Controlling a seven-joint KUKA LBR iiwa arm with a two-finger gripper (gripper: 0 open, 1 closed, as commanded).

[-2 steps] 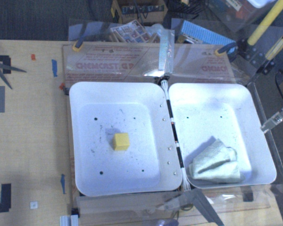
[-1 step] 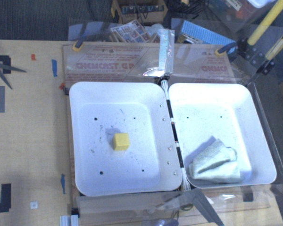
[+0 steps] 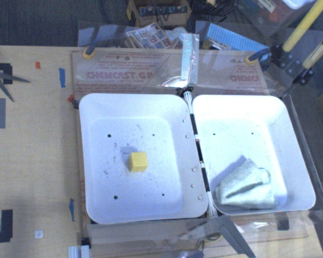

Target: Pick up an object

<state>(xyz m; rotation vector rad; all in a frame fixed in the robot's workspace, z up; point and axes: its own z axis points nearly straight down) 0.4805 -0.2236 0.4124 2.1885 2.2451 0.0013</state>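
Note:
A small yellow block (image 3: 138, 161) lies near the middle of the left white bin (image 3: 97, 117). A crumpled white cloth (image 3: 245, 185) rests in the near right corner of the right white bin (image 3: 269, 117).
A clear plastic sheet with red lettering (image 3: 129, 71) lies behind the bins. Boxes and a blue pad (image 3: 231, 38) stand at the back. A yellow bar (image 3: 307, 18) slants at the top right. The wooden bench (image 3: 27, 144) spreads to the left, with black clips on it.

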